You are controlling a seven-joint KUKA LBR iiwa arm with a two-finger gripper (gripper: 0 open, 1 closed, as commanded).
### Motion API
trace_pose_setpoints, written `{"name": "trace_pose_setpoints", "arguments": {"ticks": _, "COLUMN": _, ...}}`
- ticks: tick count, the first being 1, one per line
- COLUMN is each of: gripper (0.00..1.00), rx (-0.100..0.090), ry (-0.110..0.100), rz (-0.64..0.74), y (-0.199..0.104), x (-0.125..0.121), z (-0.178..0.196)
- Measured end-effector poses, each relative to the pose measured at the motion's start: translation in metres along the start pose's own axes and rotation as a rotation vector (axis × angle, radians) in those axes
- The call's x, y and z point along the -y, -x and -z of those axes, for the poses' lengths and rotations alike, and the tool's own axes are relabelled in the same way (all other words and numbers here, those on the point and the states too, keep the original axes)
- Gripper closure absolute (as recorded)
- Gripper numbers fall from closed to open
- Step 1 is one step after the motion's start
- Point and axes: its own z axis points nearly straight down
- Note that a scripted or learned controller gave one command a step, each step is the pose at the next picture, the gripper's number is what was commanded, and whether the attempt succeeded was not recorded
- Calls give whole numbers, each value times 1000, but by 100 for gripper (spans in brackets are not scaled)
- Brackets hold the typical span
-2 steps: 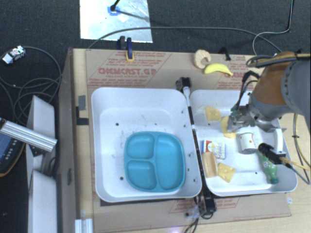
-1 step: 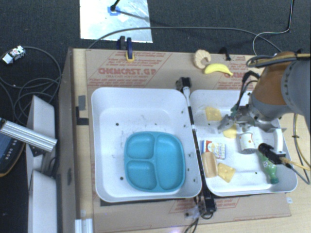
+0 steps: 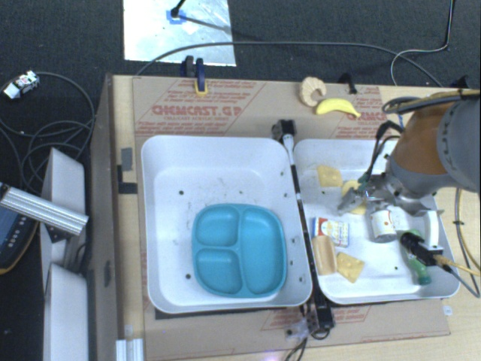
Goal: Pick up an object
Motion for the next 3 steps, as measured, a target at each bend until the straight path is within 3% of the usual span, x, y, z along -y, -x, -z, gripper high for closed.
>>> {"name": "trace_pose_setpoints", "arguments": {"ticks": 1, "gripper": 0, "rx": 1, "ry": 2, "rz": 3, "y": 5, "x": -92, "z": 1}}
{"name": "trace_pose_setpoints", "arguments": {"ticks": 2, "gripper": 0, "rx": 0, "ry": 0, "rz": 0, "y": -3, "x": -36, "z": 0}}
{"name": "trace_pose_setpoints", "arguments": {"ticks": 3, "gripper": 0, "rx": 0, "ry": 0, "rz": -1, "y": -1, "x": -19, "z": 0}}
